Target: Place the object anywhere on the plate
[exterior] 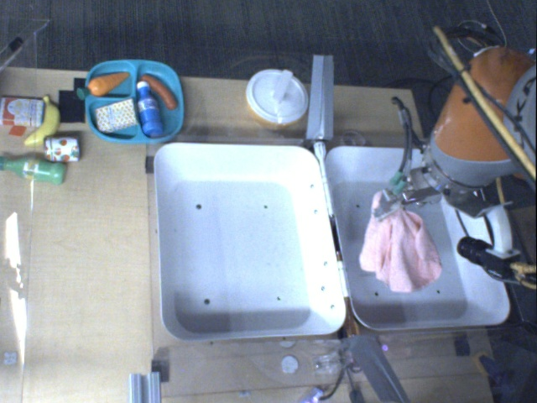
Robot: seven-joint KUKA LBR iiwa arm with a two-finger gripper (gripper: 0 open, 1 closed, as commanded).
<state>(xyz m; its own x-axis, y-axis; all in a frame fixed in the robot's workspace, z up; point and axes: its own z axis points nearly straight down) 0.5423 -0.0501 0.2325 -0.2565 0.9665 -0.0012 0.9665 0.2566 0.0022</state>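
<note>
Camera view: arm w/ orange band comes in from the right, over the right bin (482, 309). Gripper (393, 201) sits above that bin's middle, fingers pinched on the top edge of a pink cloth (401, 250); the cloth hangs down from the fingers, bunched, its lower part spread toward the bin's near side. Left bin (243, 309) sits just beside it, divider btwn them. Far left on the bench: blue divided plate (172, 82) w/ toy food in its compartments. White round lid (277, 96) lies far of the bins. Banana, can & green bottle sit left of the plate.
</note>
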